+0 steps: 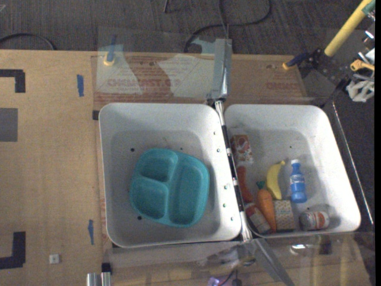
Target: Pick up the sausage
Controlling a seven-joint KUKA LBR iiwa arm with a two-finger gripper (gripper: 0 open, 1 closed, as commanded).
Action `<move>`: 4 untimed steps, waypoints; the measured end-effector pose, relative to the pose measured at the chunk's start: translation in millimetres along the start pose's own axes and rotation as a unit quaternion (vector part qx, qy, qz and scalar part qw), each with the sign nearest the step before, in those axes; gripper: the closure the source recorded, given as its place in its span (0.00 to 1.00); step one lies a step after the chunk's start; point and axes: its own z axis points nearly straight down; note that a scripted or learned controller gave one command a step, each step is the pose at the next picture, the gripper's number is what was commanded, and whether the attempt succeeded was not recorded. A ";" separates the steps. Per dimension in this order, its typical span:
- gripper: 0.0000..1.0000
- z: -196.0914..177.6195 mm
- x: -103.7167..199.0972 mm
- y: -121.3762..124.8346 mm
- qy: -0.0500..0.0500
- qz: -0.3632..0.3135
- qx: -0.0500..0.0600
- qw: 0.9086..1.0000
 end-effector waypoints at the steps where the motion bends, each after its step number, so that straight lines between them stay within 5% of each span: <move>1: 1.00 -10.2 1.2 0.0 0.000 -0.001 -0.001 1.000; 2: 1.00 20.8 -33.1 -5.1 0.000 0.008 0.001 1.000; 3: 1.00 10.8 -32.3 -4.7 0.001 0.007 0.001 1.000; 4: 1.00 20.6 -26.6 -18.6 0.001 0.216 0.001 0.976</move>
